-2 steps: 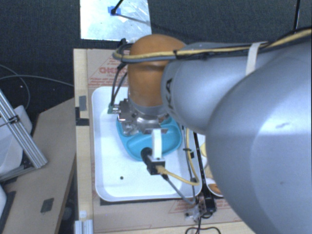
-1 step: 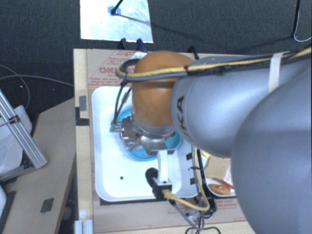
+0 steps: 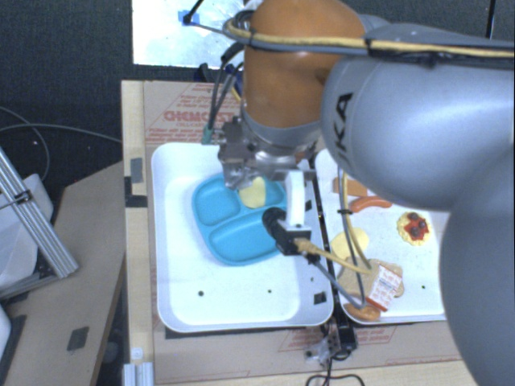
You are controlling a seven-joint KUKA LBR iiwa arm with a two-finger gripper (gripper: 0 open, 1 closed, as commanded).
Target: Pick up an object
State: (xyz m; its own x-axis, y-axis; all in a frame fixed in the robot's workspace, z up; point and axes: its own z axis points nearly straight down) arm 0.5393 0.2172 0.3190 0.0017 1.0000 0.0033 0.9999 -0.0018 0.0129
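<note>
We see the grey arm [image 3: 418,127], its orange band [image 3: 302,55] uppermost, reaching over the left bin [image 3: 181,296], which we take as our landmark. To that bin's right, touching it, lies the right bin [image 3: 426,308]. Inside the left bin, toward its upper right, sits a blue divided tray [image 3: 229,227] — three compartments, tilted relative to the bin walls. The gripper [image 3: 241,175] hangs over the tray's upper edge; whether it is spread or closed we cannot tell. A pale yellow object [image 3: 254,192] rests just beneath it, at the tray's upper right compartment. In the right bin we find a small pizza toy [image 3: 414,227], an orange sausage-like piece [image 3: 372,204] and a tagged item [image 3: 385,285] — all well apart from the tray.
</note>
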